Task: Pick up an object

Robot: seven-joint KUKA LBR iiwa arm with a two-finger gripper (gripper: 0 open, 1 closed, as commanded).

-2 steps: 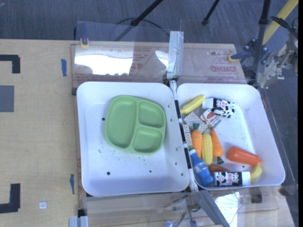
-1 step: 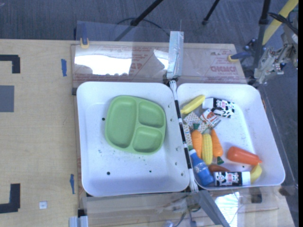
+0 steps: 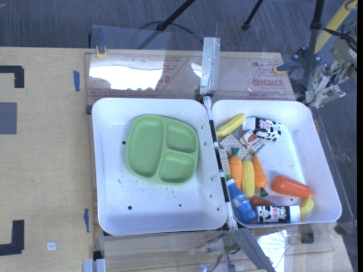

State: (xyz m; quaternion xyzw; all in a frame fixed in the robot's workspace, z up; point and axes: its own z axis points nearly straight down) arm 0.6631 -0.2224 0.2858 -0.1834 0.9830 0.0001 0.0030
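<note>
Reviewer: Bins, what's in them?

Annotator: Left shallow white bin point(image 3: 108, 169) has one light green plastic plate with three compartments point(image 3: 161, 149), lying flat, nearer the divider than the left wall. Right shallow white bin point(image 3: 317, 152) has the toy food pile.

Reviewer: List it.

Annotator: Yellow banana-shaped piece point(image 3: 231, 125) at the far left. Just beside it, a black-and-white cow-patterned carton point(image 3: 266, 129). A yellow plastic corn cob point(image 3: 248, 177) lies between two thin orange carrots. A fat orange-red carrot point(image 3: 291, 186) is to their right. A blue bottle point(image 3: 241, 203) lies along the divider, and a black-and-white box point(image 3: 277, 213) lies against the near wall.

Reviewer: Gripper?

Annotator: Metal gripper assembly point(image 3: 328, 86) is outside the right bin, past its far right corner, well apart from the toys. Can't tell its grip state, too cluttered; nothing from the bins is seen in it
</note>
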